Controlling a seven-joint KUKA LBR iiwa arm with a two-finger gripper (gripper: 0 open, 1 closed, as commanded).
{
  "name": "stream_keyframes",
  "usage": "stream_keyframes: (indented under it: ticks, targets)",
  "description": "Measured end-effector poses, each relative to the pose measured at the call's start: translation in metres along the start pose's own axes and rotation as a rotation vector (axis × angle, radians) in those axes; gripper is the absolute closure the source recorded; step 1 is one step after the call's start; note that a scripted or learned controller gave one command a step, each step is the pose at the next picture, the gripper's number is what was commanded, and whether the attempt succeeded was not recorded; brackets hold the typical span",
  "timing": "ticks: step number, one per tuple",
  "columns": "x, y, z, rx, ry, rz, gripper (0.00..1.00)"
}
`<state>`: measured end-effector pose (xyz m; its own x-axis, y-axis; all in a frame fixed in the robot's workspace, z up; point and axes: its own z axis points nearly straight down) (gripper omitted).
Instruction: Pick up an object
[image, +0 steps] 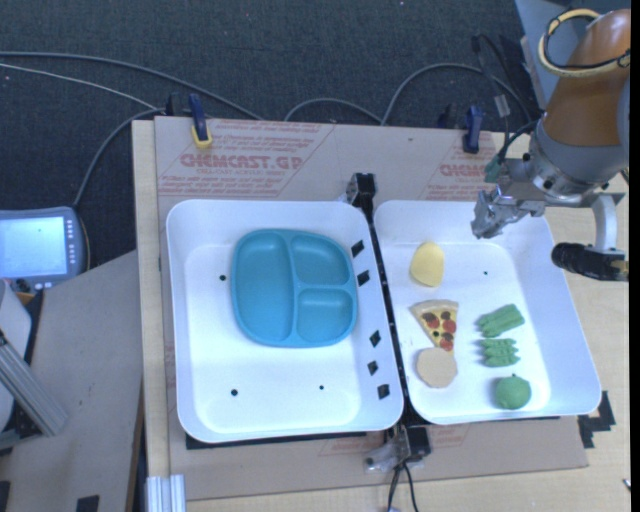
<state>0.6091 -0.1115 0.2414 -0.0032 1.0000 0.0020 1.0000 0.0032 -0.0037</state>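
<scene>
I am working through one fixed camera that is looking down on the bench (300, 140) from above at a slant, standing far enough back to be taking in both white bins whole. The left bin (200, 330) is sitting near the middle of my view, the right bin (560, 330) toward the right, where the arm (585, 90) is reaching in.
</scene>
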Motion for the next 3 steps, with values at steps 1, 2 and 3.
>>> stream_keyframes:
  ticks: [1, 2, 3]
  targets:
    - [0.047, -0.008, 0.012, 0.0, 0.0, 0.0, 1.0]
    - [0.095, -0.02, 0.003, 0.0, 0.0, -0.001, 1.0]
    - [0.146, -0.028, 0.016, 0.001, 0.0, -0.002, 1.0]
